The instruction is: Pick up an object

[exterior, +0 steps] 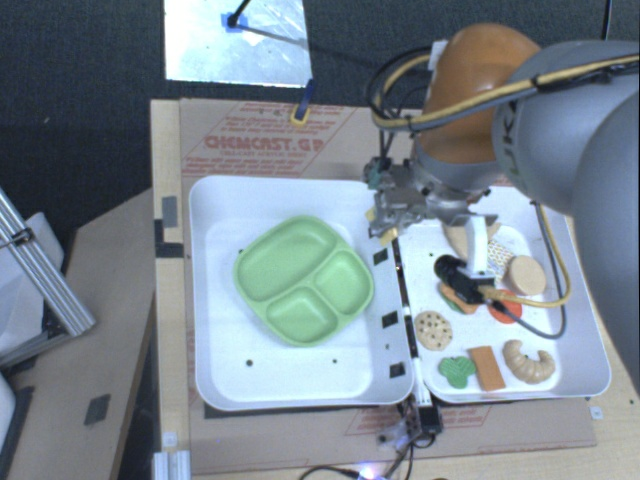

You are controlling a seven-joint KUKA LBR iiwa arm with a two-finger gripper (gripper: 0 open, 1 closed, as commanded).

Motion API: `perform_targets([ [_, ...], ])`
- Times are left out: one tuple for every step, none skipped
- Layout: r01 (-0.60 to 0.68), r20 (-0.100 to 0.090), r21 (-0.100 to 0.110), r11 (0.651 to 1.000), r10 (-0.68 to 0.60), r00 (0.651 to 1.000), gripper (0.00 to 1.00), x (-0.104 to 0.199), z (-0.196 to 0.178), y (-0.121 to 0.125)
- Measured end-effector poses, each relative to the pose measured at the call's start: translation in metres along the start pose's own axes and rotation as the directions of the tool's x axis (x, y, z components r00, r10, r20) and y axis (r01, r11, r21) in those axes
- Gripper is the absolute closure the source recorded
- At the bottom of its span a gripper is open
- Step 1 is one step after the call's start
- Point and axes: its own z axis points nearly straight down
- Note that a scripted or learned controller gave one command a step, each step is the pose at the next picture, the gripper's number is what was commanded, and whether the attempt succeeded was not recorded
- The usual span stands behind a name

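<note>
The gripper point(385, 223) hangs over the divider point(400, 288) between the bins; whether it grips anything, I cannot tell. The food toys, including a cookie point(433, 329), lie right of that divider, ungrasped. Next, likely: descend onto one.

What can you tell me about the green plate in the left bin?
The green plate is pale green, looks like smooth plastic, and has rounded corners. Raised ridges split it into three compartments: one large one toward the back and two smaller ones toward the front. It lies flat and right side up on the floor of the left bin, turned at an angle to the bin's walls, near the middle. Nothing lies in it, and the gripper is apart from it.
</note>
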Motion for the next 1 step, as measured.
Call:
perform_targets([
  [0.001,0.000,0.001,1.000,-0.001,1.000,1.00,0.0097,0.0061,-0.0019],
])
